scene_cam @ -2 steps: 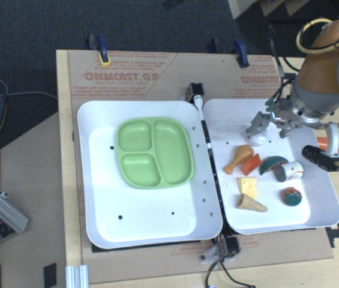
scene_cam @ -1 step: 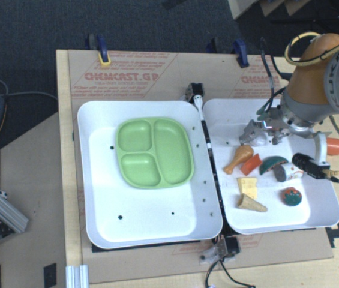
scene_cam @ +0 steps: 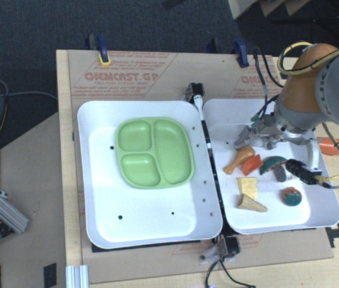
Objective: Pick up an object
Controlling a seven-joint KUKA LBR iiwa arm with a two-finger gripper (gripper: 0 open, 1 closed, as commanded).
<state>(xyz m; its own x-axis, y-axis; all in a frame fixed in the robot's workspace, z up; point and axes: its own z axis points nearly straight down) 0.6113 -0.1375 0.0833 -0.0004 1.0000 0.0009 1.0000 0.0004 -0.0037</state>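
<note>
My gripper hangs low over the back middle of the right bin, under the grey arm with its orange band. Just in front of it lie an orange carrot-shaped piece, a red piece and a teal curved piece. I see nothing held in the gripper. Closer to the front lie a yellow block, a tan wedge and a red-and-green ball.
The left bin holds a green divided plate. An orange object lies at the right bin's right side, partly behind the arm. A black cable part hangs over the bin near the ball. Clamps stand along the board's back edge.
</note>
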